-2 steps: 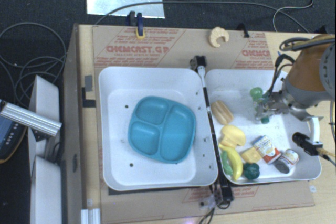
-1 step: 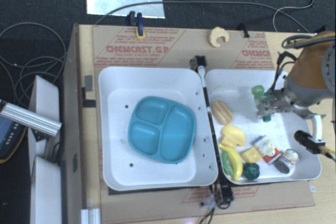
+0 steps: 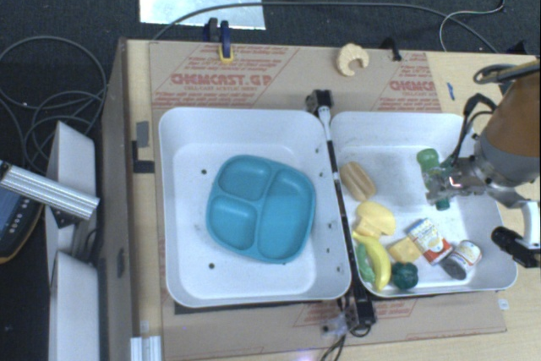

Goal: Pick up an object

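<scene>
Hovering over the right bin (image 3: 482, 279), the gripper (image 3: 441, 187) is seen by a green piece (image 3: 428, 157); finger state cannot be told, so a missed grasp is risked.

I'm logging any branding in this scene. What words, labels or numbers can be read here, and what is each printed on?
"CHEMCAST GP" in red, on the brown protective sheet behind the left bin.
The same red print repeats on the sheet behind the right bin, partly cut off, roughly "CHEMCAST".
Smaller red lines under both: too blurred to read.
The red and white packet in the right bin carries a label, too small to read.
</scene>
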{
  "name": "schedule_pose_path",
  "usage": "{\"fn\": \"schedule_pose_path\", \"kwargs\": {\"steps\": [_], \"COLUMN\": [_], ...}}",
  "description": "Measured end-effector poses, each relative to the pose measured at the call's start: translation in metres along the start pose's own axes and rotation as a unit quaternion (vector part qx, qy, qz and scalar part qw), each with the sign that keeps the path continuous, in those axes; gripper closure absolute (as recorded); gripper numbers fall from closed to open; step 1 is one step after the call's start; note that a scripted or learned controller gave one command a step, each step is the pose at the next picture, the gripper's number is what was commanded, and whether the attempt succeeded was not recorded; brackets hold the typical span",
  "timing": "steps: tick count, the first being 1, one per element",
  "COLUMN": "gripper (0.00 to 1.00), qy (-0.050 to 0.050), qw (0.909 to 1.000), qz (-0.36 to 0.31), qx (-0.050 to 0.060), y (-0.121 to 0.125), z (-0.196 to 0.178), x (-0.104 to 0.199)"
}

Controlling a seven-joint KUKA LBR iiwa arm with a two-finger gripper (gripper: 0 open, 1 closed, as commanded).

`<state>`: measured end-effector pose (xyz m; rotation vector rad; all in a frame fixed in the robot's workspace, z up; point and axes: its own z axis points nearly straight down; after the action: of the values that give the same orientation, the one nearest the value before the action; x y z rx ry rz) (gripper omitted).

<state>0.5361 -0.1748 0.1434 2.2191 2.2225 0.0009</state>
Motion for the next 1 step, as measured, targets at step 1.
{"fn": "schedule_pose_path", "kwargs": {"steps": [1], "gripper": [1.00], "qy": [0.000], "qw": [1.0000], "qz": [-0.001], "qx": [0.000], "y": [0.0418], "z": [-0.0031], "x": [0.0251]}}
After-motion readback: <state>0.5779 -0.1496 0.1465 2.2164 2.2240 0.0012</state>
